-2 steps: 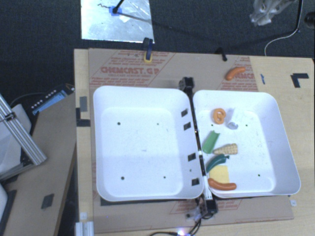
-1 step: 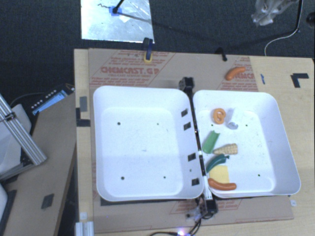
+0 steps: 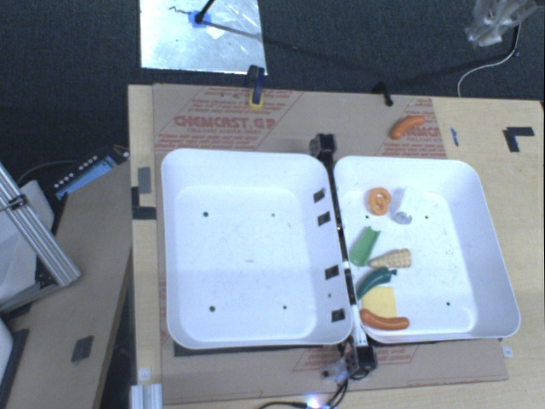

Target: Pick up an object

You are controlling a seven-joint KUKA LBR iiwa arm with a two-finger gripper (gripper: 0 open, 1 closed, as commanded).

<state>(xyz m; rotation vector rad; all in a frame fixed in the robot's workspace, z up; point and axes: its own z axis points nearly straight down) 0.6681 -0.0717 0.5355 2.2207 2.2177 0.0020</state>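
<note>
The right bin (image 3: pixel 485 254) holds several small objects along its left side. An orange ring (image 3: pixel 379 199) lies at the top with a small grey piece (image 3: pixel 400 217) beside it. Below them come a light green piece (image 3: pixel 364 244), a corn cob (image 3: pixel 391 259), a dark green vegetable (image 3: pixel 373 280), a yellow block (image 3: pixel 381 301) and an orange sausage (image 3: pixel 384 319). A pale grey, blurred shape at the top right corner looks like my gripper (image 3: pixel 498 11), far above and right of the bins and nowhere near the objects.
The left bin (image 3: pixel 247 245) sits beside the right one, joined by black clips (image 3: pixel 334 271). Another orange sausage (image 3: pixel 407 127) lies on the board behind the right bin. A yellow and blue clamp (image 3: pixel 255 88) and a silver sheet (image 3: pixel 203 22) are at the back.
</note>
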